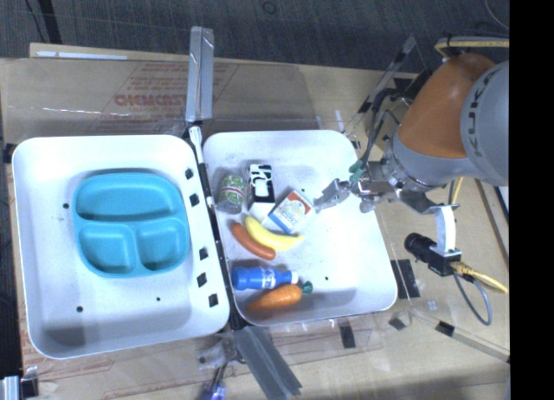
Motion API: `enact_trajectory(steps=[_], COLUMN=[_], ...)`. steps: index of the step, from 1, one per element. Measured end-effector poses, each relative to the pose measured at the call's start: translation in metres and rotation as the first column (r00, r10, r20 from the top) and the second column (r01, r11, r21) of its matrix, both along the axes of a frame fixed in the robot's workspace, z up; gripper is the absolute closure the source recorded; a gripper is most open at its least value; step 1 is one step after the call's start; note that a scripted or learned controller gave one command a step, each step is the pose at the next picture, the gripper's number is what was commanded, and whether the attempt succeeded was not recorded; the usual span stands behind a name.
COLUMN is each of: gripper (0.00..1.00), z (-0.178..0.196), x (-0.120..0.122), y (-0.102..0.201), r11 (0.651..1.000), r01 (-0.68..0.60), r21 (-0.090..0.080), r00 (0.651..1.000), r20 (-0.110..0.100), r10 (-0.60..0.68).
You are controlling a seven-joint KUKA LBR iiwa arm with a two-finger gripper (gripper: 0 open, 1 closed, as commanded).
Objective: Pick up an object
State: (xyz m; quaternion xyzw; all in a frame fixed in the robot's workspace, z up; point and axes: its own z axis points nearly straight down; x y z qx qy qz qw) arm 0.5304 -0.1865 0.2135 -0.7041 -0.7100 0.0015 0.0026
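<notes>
In the right bin (363, 242), the claw (331, 194) hangs over the white floor; whether it is open or closed cannot be told. The small carton (290, 210) lies just beside it at 8 o'clock, nothing visibly gripped. A banana (270, 235) and a sausage (252, 241) lie at 7 o'clock of the carton, a can (232, 190) and a black-and-white box (260, 181) at 10 o'clock. A blue bottle (258, 278) and a carrot (279, 296) sit near the front wall. The left bin (43, 242) holds a blue tray (130, 221). The desk (95, 87) is brown board.
</notes>
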Motion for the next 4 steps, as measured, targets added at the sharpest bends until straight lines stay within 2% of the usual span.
enact_trajectory(steps=[1,2,3,4], gripper=[0.00,0.00,0.00,0.00], z=[-0.097,-0.102,-0.104,-0.104], x=[0.065,0.054,0.065,0.071], y=[0.042,0.041,0.040,0.040], r11=[1.000,0.998,0.987,0.962], r01=[0.027,-0.058,-0.161,-0.273], r21=[-0.005,-0.009,-0.011,-0.016], r00=[0.999,0.997,0.986,0.961], r20=[0.033,0.050,0.032,0.031], r10=[-0.027,0.059,0.161,0.273])
